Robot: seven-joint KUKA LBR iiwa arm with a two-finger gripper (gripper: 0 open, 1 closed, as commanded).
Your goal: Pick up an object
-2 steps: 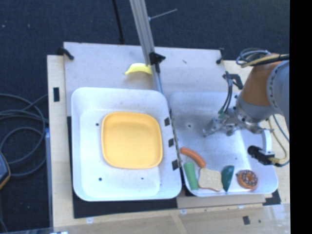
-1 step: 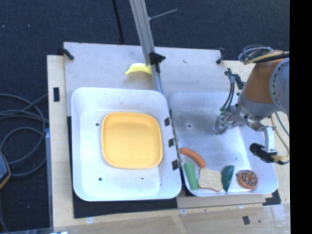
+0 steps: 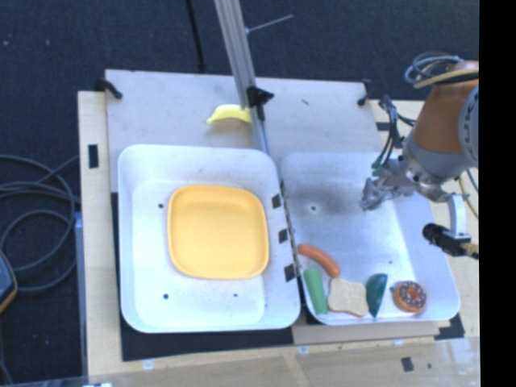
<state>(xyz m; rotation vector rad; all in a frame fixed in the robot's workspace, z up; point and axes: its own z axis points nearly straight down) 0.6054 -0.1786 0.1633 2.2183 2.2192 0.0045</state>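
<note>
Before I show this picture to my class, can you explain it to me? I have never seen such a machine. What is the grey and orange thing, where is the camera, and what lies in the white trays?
The camera sits above a bench and looks down at a slant. The grey and orange thing entering from the right is a robot arm. Its gripper hangs over the right bin; I see nothing held in it.

Two shallow white bins lie side by side. The left bin holds a yellow plate. Along the near edge of the right bin lie toy foods: an orange sausage, a green stick, a slice of bread, a dark green piece and a round brown biscuit. A yellow banana lies on the bench behind the bins, beside a metal pole.
</note>
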